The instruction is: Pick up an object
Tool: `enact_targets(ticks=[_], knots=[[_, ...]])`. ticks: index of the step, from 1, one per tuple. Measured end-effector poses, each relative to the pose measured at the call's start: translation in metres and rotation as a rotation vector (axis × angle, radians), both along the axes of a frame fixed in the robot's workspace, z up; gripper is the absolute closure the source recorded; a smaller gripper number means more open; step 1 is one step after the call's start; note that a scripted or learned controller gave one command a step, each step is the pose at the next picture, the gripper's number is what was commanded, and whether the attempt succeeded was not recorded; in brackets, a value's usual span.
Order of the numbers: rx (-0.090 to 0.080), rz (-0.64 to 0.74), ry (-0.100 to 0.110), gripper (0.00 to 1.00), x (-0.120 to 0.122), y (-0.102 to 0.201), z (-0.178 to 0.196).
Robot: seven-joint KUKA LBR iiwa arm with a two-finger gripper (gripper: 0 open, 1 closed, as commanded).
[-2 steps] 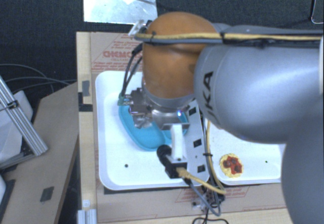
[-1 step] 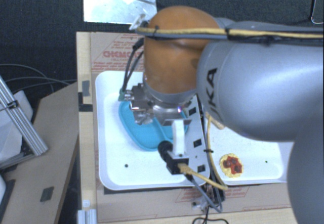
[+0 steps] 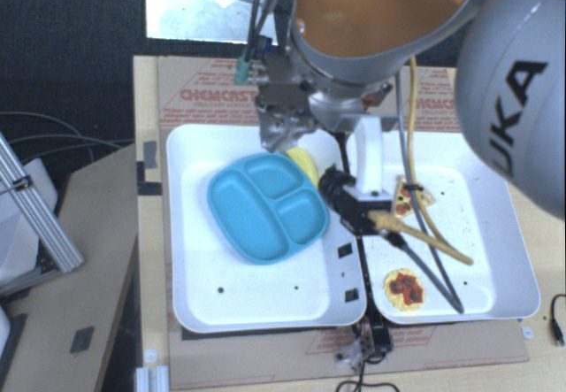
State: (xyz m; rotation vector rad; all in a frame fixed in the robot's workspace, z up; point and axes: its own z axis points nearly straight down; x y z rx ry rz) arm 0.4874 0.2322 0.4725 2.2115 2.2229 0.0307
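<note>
Claw: the gripper (image 3: 285,129) hangs low over the back of the left bin (image 3: 203,293). Its tip is lost in its own bulk and shadow, so we cannot tell whether it is apart, together or clamped on anything.

Directly below: a yellow object (image 3: 306,164) peeks out just beside the claw, tucked against the back rim of a blue divided plate (image 3: 265,209). We judge this small piece to be the likelier target, since the claw sits over it rather than over the plate's middle.

Plate: it lies flat and slantwise in the left bin, compartments up, and hides most of the yellow piece. We think its raised rim leaves little room for a clean closing on that side.

Task's thing: any object will do. The nearest candidates are the yellow piece and the plate, both in the left bin and both resting there, neither lifted.

Right bin (image 3: 504,275): two toy pizza pieces, one near the front (image 3: 405,288) and one further back (image 3: 413,196), with a long dark utensil (image 3: 438,280) lying between them. All sit well apart from the claw.

Under it all: both bins rest on a printed cardboard sheet (image 3: 212,89).

Stage: we judge the reach to be made and the grasp not yet proven.
</note>
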Motion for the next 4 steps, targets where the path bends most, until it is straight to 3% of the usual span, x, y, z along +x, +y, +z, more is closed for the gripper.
enact_targets(ticks=[1, 2, 3, 4], knots=[[-0.010, -0.006, 0.018, 1.00, -0.001, -0.060, -0.065], [-0.009, -0.006, 0.016, 1.00, 0.000, -0.087, -0.090], [-0.009, -0.003, 0.016, 0.00, -0.001, -0.086, -0.090], [-0.008, -0.001, 0.012, 0.00, 0.029, -0.062, -0.066]])
